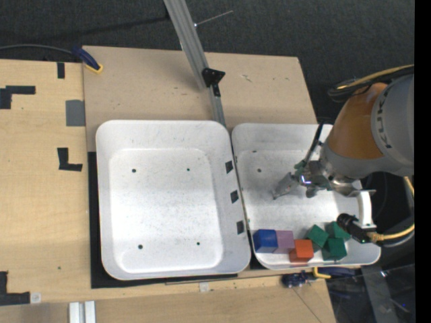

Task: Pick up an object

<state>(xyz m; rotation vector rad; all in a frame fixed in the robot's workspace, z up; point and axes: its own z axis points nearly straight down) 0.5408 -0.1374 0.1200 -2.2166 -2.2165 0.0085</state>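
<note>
Gripper (288, 186), fingers spread, holding nothing, over right bin (269, 140); nearest pickable items, blue block (265, 239) and purple block (285, 239), lie below it toward the bin's near edge.

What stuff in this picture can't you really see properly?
- Gripper: small and blurry in the camera view, so what it is doing over the right bin is unclear.
- Green blocks: a black cable end covers part of them.
- Purple block: partly hidden behind the orange block, next to the blue block.
- Arm: cut off at the right.
</note>
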